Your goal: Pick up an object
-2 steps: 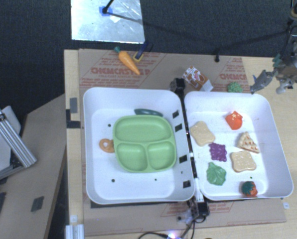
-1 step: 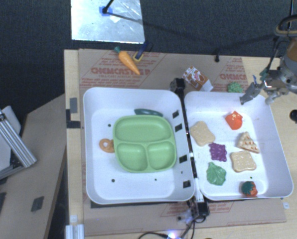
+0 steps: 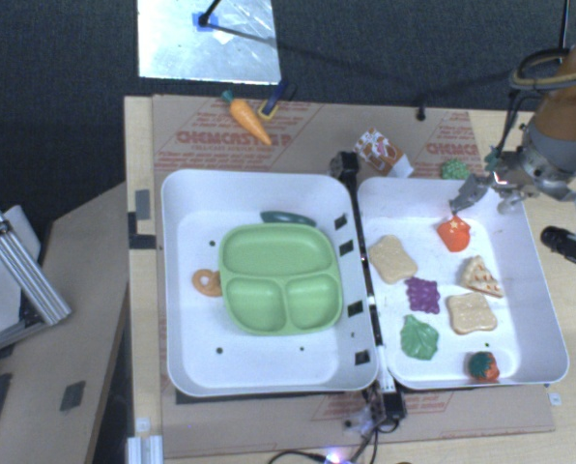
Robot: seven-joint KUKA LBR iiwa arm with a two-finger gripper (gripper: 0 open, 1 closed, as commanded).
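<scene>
Hovering at the upper right of the frame, hand [image 3: 467,197] sits just above the orange toy [image 3: 453,233] in the right bin [image 3: 539,298]; can't tell its state. Green tray [image 3: 278,278] is in the left bin [image 3: 187,259]. Toy carrot [image 3: 247,120] lies on the worktop [image 3: 95,249] above.

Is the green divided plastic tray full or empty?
Empty: the green divided plastic tray in the left white bin shows three bare compartments.

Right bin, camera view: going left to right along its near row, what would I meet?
Green leafy piece → toast slice → small red-and-green piece by the bin's near right corner.
</scene>
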